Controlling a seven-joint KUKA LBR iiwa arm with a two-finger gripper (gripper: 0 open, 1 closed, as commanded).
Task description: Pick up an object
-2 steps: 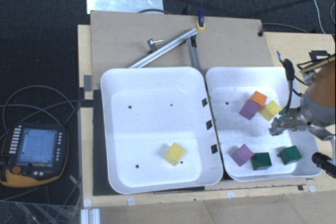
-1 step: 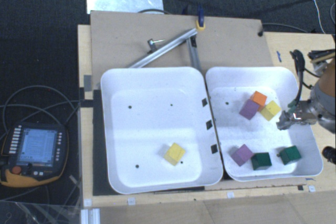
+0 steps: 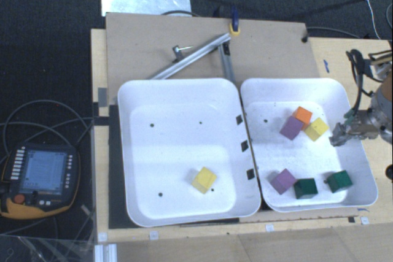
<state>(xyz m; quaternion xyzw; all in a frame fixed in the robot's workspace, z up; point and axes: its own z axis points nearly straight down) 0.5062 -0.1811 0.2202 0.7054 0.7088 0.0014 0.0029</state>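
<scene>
Gripper sits over the right bin's right rim, just beside the yellow cube. Can't tell the fingers' state; nothing visibly held.

Bright, even overhead light; soft, slightly grainy picture.

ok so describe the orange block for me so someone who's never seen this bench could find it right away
Start at the right bin, the one nearest the gripper. Near the middle of its far half three blocks huddle together. The orange block is the farthest back of them, with a purple block on its left and a yellow block on its right; it is the only orange one.
</scene>
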